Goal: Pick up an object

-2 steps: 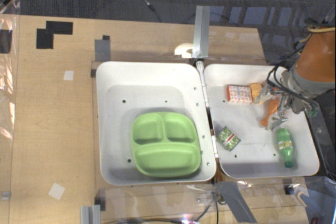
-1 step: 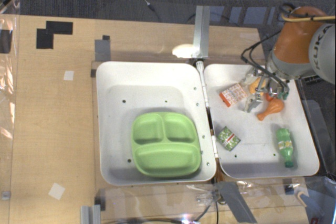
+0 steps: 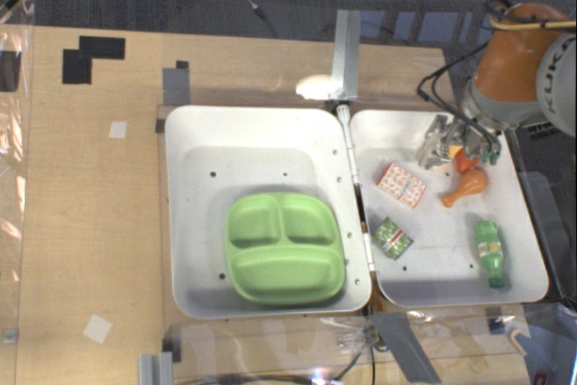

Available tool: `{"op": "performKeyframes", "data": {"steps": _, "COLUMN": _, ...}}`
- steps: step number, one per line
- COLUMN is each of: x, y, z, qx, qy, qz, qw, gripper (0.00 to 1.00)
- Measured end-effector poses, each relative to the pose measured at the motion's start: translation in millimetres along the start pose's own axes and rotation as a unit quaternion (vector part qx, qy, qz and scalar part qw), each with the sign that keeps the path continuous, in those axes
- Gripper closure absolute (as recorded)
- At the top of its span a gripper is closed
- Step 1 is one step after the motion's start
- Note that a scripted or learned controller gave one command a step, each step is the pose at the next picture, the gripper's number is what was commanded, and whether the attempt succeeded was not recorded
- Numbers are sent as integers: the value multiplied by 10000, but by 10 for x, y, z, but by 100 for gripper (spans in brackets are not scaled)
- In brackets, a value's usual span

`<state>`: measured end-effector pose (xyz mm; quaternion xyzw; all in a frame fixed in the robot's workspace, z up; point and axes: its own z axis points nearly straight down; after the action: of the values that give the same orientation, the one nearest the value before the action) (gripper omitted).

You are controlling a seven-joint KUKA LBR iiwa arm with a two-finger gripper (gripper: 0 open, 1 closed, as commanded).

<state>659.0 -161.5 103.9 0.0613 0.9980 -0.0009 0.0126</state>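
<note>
Gripper (image 3: 451,149) low beside orange toy (image 3: 466,185); grip state unreadable, you can't tell. Toy probably light, hard, slick; take the fat body.

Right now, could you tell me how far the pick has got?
Nothing looks lifted yet. The gripper sits low in the right bin, beside the orange toy. The pink packet, green packet and green bottle lie on the floor. Grasping and lifting remain.
</note>
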Motion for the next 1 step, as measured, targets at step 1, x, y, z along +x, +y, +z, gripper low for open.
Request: {"op": "performKeyframes", "data": {"steps": 1, "x": 59, "y": 306, "z": -872, "qx": 14, "qy": 55, "qz": 2744, "qw": 9616, "gripper": 100}}
